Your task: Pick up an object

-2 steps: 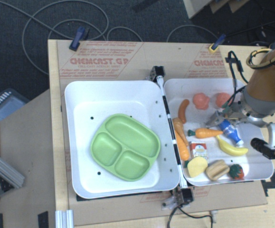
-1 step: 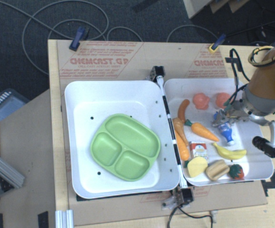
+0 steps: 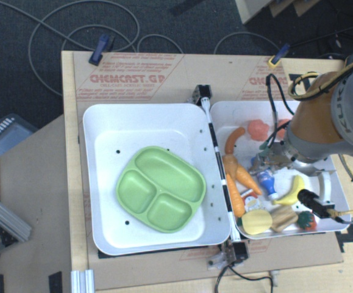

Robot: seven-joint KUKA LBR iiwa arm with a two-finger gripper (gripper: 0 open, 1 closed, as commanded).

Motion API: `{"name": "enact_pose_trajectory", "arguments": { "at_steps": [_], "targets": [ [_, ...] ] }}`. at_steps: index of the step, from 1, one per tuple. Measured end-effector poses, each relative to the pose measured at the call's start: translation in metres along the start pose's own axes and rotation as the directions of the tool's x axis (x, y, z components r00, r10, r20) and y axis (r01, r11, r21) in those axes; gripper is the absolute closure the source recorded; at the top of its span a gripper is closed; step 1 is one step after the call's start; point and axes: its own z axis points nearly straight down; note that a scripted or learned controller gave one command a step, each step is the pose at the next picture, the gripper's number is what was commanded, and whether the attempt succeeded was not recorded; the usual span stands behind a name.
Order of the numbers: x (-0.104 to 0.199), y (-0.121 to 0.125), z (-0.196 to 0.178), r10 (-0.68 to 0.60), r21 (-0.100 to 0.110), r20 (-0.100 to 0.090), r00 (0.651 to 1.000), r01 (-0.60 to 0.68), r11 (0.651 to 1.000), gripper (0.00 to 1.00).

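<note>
The right bin [image 3: 240, 110] holds a pile of toy foods: two orange carrots [image 3: 247, 179], an orange-red sausage [image 3: 234, 139], a pink lump [image 3: 258, 129], a yellow banana [image 3: 292, 191] and a small blue item [image 3: 267, 182]. My gripper [image 3: 266, 162] is down inside this bin, just above the blue item and right of the carrots. The wrist and the grey-and-orange arm [image 3: 316, 121] hide its tips and part of the bin's right side.
The left bin [image 3: 103, 124] holds a green divided plate [image 3: 161, 189]. At the right bin's front lie a pale yellow piece [image 3: 255, 221], a tan piece [image 3: 283, 218] and a red-green item [image 3: 308, 221]. Cables run along the bench's right edge.
</note>
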Motion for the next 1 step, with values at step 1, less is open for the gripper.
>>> {"name": "enact_pose_trajectory", "arguments": {
  "at_steps": [1],
  "targets": [
    [0.0753,0.0162,-0.1005,-0.001,-0.002,0.0,1.0,0.001,1.0,1.0]
  ]
}}
